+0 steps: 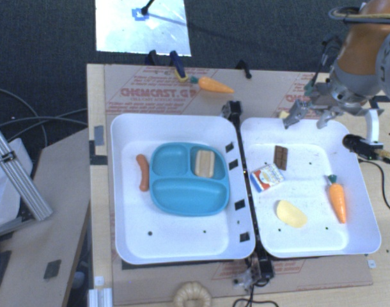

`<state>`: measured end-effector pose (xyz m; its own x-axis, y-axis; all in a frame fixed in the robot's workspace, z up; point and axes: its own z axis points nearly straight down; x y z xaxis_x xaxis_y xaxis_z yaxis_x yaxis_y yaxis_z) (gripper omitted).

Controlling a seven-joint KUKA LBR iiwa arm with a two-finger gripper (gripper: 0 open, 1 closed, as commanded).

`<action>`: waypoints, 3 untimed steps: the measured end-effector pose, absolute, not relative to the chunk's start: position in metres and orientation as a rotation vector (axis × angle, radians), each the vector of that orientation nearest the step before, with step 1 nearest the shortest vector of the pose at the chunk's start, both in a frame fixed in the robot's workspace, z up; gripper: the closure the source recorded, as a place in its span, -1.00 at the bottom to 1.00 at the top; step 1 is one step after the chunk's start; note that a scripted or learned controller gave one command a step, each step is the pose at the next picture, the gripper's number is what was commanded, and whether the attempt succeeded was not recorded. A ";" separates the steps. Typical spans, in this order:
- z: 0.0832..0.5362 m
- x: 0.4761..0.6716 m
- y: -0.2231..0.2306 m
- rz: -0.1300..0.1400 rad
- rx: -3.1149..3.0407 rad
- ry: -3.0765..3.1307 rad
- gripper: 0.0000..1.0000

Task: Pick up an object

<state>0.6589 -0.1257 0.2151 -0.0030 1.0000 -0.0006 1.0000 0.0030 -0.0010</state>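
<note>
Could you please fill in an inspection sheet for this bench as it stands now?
Surface: board bearing left bin and right bin side by side.
Job's things, left bin: blue divided plate with a tan slice in its upper right compartment; sausage beside the plate.
Job's things, right bin: brown bar, red and white packet, yellow piece, carrot.
Clutter: second carrot on the board behind the bins; pale ring at the front edge.
Hand: hand above the right bin's far edge, open, holding nothing.
Cables: dark cables on the floor at left.
Surroundings: shiny square sheet on dark carpet.
</note>
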 end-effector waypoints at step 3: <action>0.083 0.649 -0.124 0.002 -2.219 -2.223 -1.00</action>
<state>0.6488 -0.1243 0.0827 -0.0018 1.0000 -0.0003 1.0000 0.0018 -0.0016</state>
